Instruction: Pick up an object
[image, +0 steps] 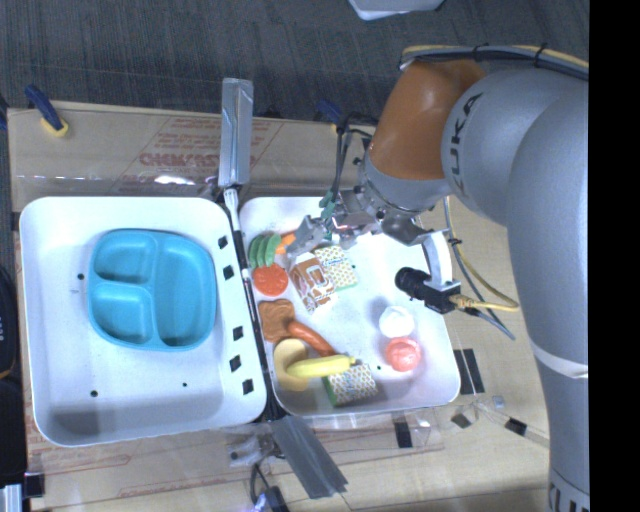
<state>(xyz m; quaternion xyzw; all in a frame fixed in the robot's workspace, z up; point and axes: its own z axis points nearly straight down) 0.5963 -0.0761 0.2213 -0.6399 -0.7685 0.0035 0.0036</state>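
Camera view is showing the arm (500, 140) reaching in from the right and hanging over the far part of the right bin (440, 385). The tool (335, 228) is sitting just above the far-left cluster of items in that bin; whether it is spread wide or drawn narrow, I cannot tell, as the metal parts are blurring into the clutter beneath. Nothing is visibly lying between its tips.

The nearest candidate appears to be the small carton (312, 282) with orange-and-white printing, lying just on the near side of the tool, its long axis running roughly far-to-near with a slight slant. A patterned packet (338, 268) is touching it on the right. To the left, a green item (264, 248) and a red-orange round item (270, 281) are resting against the bin's left wall. Further toward the near edge, a banana (320, 366), a brown piece (276, 318), a white ball (396, 322) and a red ball (403, 354) are lying well apart from the tool.

The left bin (40, 300) is carrying a blue divided tray (153, 287).

Writing: "KUKA" is reading on the arm's grey casing. Faint red printing is showing on the cardboard (190, 150) at the far side of the table, not legible. The carton's print is too small to read.

In my judgement, the coming move is turning on a short descent toward the near side onto the carton.
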